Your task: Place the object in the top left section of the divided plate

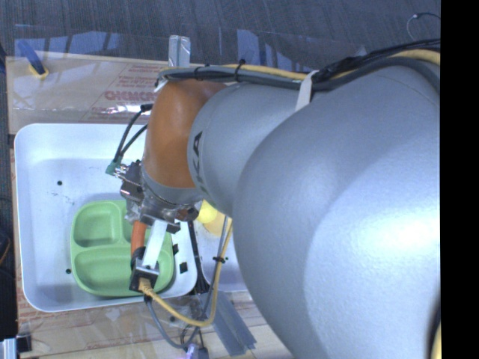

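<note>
Closest to me is the arm (337, 200), its grey bulk swung in from the right and covering most of that side. Past the orange band (176, 133) it dips into the left white bin (45, 163), and the hand (147, 217) hangs low over the right side of the green divided plate (84, 264). That plate lies toward the bin's near edge on the tabletop (75, 327).

Just under the hand there is an orange piece (138, 235), which I take to be the object meant. It sits at the right part of the plate, by the ridge between compartments, and not in the top left section (97, 224), which looks bare. From where I stand I cannot tell whether the hand is clenched on the piece or has released it; the wrist hides where they meet.

The arm comes down steeply, I suppose, so that it clears the bin wall and meets the plate from above. If the piece is carried, what remains is a small shift away from me and to the left.

A yellow thing (209, 217) peeks out between wrist and arm, right of the plate; it seems no part of this.
</note>
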`<state>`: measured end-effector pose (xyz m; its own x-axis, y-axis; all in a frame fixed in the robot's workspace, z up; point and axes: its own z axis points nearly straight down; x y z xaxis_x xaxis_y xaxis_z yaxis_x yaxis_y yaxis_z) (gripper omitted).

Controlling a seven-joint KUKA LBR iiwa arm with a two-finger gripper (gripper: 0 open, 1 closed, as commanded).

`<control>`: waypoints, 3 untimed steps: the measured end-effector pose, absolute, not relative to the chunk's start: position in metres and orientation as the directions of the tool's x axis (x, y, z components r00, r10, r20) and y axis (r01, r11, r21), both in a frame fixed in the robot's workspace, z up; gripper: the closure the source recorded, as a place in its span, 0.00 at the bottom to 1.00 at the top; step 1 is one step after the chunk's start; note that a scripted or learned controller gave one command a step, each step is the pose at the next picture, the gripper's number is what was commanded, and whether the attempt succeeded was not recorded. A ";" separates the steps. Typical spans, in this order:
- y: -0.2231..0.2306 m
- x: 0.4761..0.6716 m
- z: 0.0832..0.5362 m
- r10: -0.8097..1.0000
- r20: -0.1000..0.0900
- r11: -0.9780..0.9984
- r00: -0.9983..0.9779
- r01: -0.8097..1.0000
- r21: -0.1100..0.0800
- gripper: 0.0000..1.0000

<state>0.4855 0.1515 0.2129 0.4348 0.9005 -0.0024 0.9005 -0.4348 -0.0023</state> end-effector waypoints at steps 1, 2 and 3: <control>0.131 0.479 0.195 0.913 -0.003 -0.407 0.407 0.913 -0.005 1.00; 0.178 0.475 0.162 1.000 -0.001 -0.001 0.001 1.000 -0.008 1.00; 0.115 0.492 0.243 0.997 0.000 0.082 -0.082 0.997 -0.002 1.00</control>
<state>0.4922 0.1154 0.2428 -0.0816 0.9967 -0.0004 0.9967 0.0816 -0.0018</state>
